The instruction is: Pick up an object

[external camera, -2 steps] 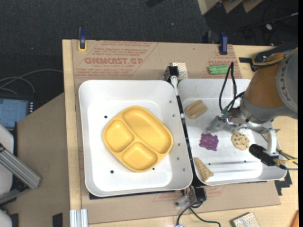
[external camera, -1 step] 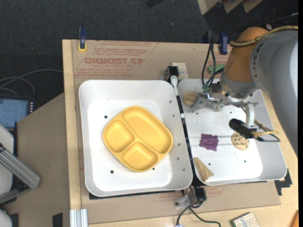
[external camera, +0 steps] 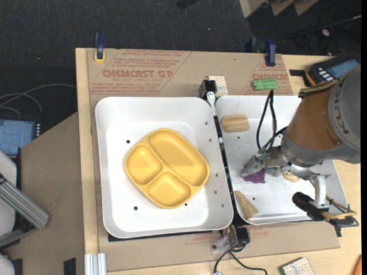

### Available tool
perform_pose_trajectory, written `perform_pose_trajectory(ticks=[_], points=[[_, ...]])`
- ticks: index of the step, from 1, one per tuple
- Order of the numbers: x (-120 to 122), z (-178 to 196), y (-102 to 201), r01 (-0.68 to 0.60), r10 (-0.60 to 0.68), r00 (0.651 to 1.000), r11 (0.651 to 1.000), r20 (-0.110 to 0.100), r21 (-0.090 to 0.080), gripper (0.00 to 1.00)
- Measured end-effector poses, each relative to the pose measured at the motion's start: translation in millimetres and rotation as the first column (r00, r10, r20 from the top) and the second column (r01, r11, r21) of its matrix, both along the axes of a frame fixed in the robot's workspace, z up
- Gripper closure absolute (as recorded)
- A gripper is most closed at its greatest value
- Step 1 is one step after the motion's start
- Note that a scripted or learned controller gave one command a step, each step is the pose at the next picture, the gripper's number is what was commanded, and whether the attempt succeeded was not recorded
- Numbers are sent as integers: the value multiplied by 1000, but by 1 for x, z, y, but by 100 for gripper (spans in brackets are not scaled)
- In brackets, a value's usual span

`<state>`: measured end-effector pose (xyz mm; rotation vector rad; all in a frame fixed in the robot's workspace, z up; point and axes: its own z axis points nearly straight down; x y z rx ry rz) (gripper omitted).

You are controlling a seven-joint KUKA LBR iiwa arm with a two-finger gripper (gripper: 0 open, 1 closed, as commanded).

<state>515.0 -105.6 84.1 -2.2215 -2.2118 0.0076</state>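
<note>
Camera view, left to right: yellow three-compartment plate lying flat in the left bin, near its middle. In the right bin: tan wooden block near the far left corner; wedge-shaped tan piece against the near left wall; small purple object on the floor, directly under the gripper. Gripper tip low over the purple object, possibly touching; finger spread impossible to tell. Grey-and-orange arm covering the bin's right part.
</note>
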Motion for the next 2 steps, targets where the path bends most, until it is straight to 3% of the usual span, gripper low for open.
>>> perform_pose_trajectory(ticks=[1, 2], points=[[5, 11, 1, -2, 2, 1000, 1000, 12, -3, 100], [23, 106, 80, -14, 14, 1000, 1000, 20, 1, 100]])
